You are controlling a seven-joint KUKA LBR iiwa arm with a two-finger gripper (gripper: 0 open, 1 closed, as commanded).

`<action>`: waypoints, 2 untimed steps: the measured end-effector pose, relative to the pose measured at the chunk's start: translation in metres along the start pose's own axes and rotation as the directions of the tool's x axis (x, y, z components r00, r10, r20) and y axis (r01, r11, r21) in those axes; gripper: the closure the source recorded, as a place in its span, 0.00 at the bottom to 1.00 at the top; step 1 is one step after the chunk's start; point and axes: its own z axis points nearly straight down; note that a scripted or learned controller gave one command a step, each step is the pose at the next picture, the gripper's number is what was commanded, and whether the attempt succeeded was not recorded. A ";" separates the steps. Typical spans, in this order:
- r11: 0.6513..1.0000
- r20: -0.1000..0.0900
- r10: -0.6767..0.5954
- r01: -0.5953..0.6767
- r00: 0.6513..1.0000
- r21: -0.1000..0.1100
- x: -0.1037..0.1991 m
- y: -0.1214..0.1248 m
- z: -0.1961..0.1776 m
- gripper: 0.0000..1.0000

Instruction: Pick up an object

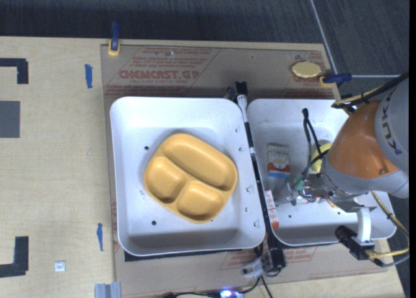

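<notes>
On the pale wooden surface (52, 180), the left shallow white plastic bin (130, 225) holds a yellow three-compartment plastic tray (190, 176), lying tilted near its middle. In the right white bin (260, 118), a small white-and-orange carton (278, 160) lies flat near the left wall. Just beside it, the grey arm with its orange band (361, 154) reaches down, its hand (305, 189) low over the bin floor; whether it is clenched, I cannot tell.
</notes>
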 end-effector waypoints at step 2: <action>1.000 0.000 0.000 0.000 1.000 0.000 0.000 0.000 0.000 0.00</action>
